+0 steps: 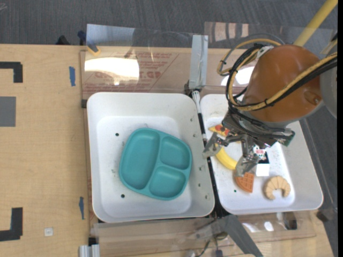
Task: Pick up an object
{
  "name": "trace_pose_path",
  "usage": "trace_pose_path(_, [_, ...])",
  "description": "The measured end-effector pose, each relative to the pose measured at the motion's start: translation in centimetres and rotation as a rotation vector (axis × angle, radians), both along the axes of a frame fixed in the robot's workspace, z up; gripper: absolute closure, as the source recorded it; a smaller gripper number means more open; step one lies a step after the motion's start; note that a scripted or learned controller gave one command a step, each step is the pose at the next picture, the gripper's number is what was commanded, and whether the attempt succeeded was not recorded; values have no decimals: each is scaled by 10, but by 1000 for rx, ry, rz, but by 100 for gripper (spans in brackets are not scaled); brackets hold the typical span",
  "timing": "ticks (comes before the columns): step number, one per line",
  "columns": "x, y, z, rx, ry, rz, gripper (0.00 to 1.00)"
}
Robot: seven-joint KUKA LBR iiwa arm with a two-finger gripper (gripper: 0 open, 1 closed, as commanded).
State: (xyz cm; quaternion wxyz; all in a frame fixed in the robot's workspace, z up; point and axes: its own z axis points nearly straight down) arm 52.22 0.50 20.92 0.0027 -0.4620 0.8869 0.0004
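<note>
The gripper [230, 153] hung low in the right bin [305, 194], fingers spread wide with nothing between them, straddling the banana [226, 159] close to the wall shared with the left bin [102, 143]. The arm's orange band [284, 84] hid that bin's far half. A waffle [245, 183] and croissant [277, 187] lay nearer the front rim, while the teal divided plate [155, 163] sat centred with bare floor around it.

The arm reaches in from the right, its orange band [284, 82] seen from above as a broad rounded dome with black and yellow cables looping over it. Below the band hangs the wrist, dark and boxy, pointing straight down. The gripper [231, 153] sits beneath it with its two fingers spread apart, one finger [210, 144] angled out to the left and the other [247, 162] pointing down to the right. Nothing sits between the fingers.
</note>
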Motion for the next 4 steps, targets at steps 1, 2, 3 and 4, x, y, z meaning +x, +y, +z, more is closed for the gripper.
trace_pose_path(1, [2, 2, 11, 2, -7, -1, 100])
trace_pose_path(2, [-3, -92, -16, -3, 5, 20, 100])
trace_pose_path(3, [-17, -71, -1, -2, -2, 412, 100])
trace_pose_path(4, [-42, -34, 32, -3, -3, 622, 100])
